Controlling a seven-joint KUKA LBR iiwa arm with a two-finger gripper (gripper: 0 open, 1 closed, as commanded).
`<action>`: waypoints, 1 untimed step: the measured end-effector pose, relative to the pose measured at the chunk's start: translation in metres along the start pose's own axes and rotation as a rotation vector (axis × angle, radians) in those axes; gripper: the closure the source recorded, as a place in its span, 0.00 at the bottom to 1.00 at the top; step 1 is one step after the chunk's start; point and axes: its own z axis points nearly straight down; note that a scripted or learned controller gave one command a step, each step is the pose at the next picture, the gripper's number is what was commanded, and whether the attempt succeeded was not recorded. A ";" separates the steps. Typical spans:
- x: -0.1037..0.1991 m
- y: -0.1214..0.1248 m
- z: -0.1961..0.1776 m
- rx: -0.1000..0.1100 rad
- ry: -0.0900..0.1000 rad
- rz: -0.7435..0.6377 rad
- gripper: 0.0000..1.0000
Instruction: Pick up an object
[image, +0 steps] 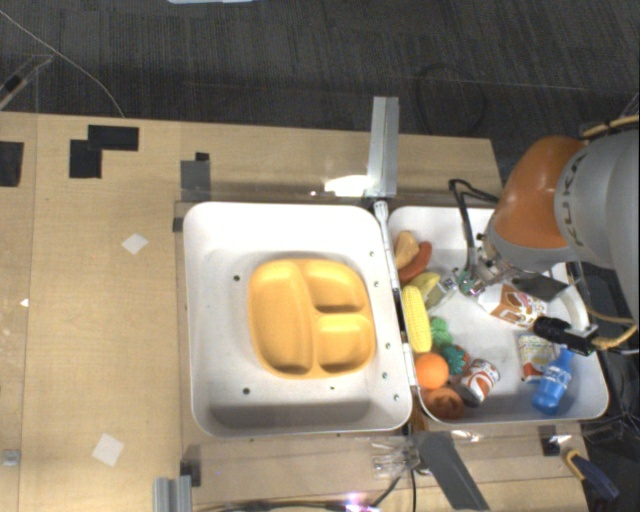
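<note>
The right bin holds a heap of toy food. A yellow corn cob lies along its left wall, and an orange sits below it beside a green leafy piece. A small can and a blue bottle rest near the front. A printed packet lies in the middle. My gripper hangs low over the bin's upper middle, just right of a pale green fruit and left of the packet. The wrist hides what is beneath it.
The left bin holds a yellow divided tray. A brown and red food piece lies in the right bin's back left corner. A dark red item sits at its front left. A metal post stands behind the bins.
</note>
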 end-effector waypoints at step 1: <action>-0.027 0.051 0.001 0.002 0.000 0.153 0.00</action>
